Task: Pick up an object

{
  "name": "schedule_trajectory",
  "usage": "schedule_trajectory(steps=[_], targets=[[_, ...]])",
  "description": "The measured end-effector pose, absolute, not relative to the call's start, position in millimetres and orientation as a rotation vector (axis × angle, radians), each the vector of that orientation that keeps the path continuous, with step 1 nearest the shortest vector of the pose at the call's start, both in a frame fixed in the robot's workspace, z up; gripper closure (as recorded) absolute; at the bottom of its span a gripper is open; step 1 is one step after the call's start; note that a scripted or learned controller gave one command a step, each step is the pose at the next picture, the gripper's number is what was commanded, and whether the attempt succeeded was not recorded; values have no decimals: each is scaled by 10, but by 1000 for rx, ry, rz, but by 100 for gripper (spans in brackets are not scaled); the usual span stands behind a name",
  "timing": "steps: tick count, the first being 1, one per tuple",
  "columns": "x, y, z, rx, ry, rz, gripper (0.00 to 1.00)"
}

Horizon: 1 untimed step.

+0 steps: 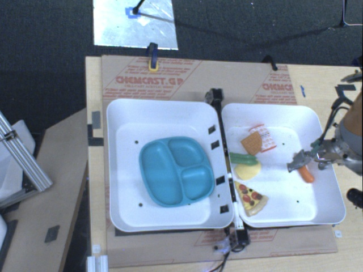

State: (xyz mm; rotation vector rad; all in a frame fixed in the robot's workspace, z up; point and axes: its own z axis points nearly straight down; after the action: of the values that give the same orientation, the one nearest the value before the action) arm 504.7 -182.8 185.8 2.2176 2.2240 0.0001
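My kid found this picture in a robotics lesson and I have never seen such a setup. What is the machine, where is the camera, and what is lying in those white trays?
One camera looks down at a slant on a bench with two shallow white bins. The left bin holds a blue divided plate. The right bin holds toy food: an orange cracker-like piece, a green and yellow piece, a pizza slice and a small orange carrot-like piece. The machine is a robot arm reaching in from the right. Its grasping tool sits low in the right bin, next to the carrot piece. I cannot tell whether it has hold of anything.
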Motion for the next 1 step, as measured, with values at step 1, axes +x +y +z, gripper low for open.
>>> schedule_trajectory(steps=[1], targets=[[5123, -1793, 1413, 2219, 2225, 0, 0]])
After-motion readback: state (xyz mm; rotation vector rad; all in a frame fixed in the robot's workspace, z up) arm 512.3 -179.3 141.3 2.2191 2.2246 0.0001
